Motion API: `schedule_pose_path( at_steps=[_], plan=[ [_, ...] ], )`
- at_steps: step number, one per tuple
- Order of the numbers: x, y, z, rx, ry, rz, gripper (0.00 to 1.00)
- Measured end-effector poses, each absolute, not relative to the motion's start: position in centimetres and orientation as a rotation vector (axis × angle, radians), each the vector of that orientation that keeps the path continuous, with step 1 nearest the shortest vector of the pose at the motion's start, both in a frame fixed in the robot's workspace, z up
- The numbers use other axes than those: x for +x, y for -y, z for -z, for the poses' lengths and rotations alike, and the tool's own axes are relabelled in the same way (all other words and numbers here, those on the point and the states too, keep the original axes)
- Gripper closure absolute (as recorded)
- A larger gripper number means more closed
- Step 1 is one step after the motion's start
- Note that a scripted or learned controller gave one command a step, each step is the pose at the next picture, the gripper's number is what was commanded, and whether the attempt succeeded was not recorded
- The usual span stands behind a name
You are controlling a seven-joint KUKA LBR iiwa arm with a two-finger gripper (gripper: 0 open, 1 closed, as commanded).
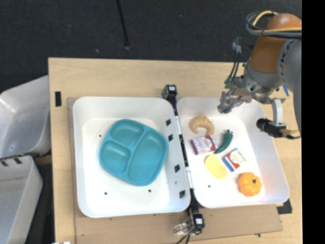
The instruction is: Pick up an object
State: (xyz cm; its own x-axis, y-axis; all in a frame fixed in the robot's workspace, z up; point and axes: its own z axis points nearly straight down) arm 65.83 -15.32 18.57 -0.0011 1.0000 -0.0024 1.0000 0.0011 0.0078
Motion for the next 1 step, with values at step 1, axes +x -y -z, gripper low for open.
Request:
schedule_pose_path(
  at_steps=[1],
  plan=[
    [65.17,15.46,-24.78,2.215,-2.217,-0.007,1.00]
  ],
)
